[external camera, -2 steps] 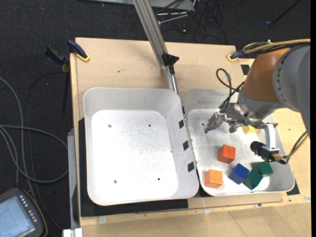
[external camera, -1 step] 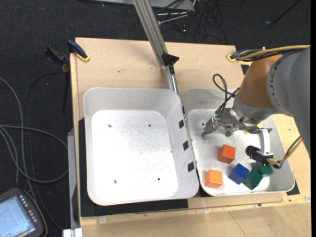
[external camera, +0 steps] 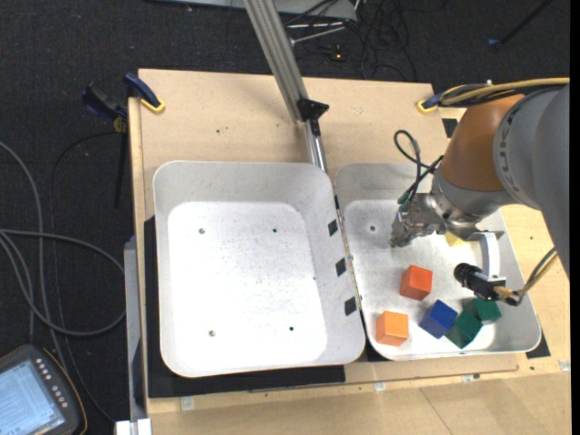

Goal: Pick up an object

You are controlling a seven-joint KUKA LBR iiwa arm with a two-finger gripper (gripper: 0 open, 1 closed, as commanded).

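Claw over the right bin, blocks lying below it.

From above, the claw (external camera: 401,232) hangs low over the right bin (external camera: 362,188); its opening cannot be told. In that bin lie two orange blocks (external camera: 417,282) (external camera: 392,327), a blue block (external camera: 439,318) and green blocks (external camera: 471,320). The left bin (external camera: 181,188) sits alongside on the table (external camera: 227,107).

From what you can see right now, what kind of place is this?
Most likely a robotics lab test bench. A grey and orange arm reaches over two white bins on a clamped wooden board, with small colored blocks as practice objects, loose cables on the dark floor and a handheld controller nearby.
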